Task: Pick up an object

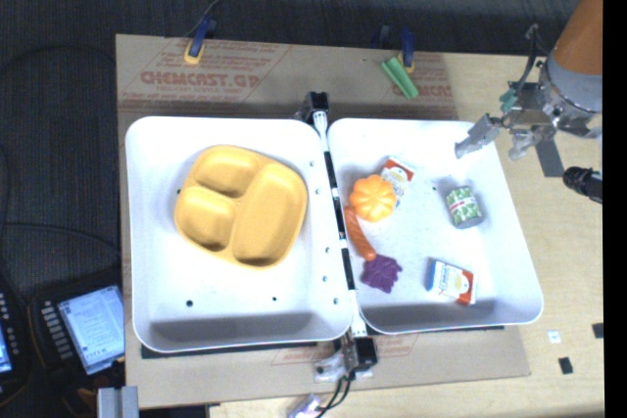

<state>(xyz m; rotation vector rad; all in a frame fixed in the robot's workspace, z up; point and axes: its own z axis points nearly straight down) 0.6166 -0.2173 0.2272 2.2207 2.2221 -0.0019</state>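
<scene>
**Claw over the right bin's far corner, nothing in it**

From my remote seat I see the arm (pixel 586 34) reaching in from the right, its orange band near the top edge. The claw (pixel 509 134) hangs above the far right corner of the right bin (pixel 519 308). Its two fingers are spread apart, one pointing left over the bin's rim, the other angled down to the right, and nothing sits between them. So I read the claw as released and carrying no load.

The things I could pick up all lie in the right bin. A small can (pixel 463 207) with a green label rests closest to the claw, below it and well apart from the fingers. A small orange pumpkin (pixel 373 198) sits near the bin's left wall, touching a white and red carton (pixel 397 174) just behind it. A carrot (pixel 358 234) lies below the pumpkin along the left wall. Just beside its lower end is a purple bunch of grapes (pixel 381 272). A second white carton (pixel 451 281) with red and blue print lies near the front edge, to the right of the grapes.

The left bin (pixel 147 308) holds a yellow divided tray (pixel 242 205), turned bottom up as far as I can tell.

Both bins rest on a brown board (pixel 196 78) on the bench (pixel 578 308).
</scene>
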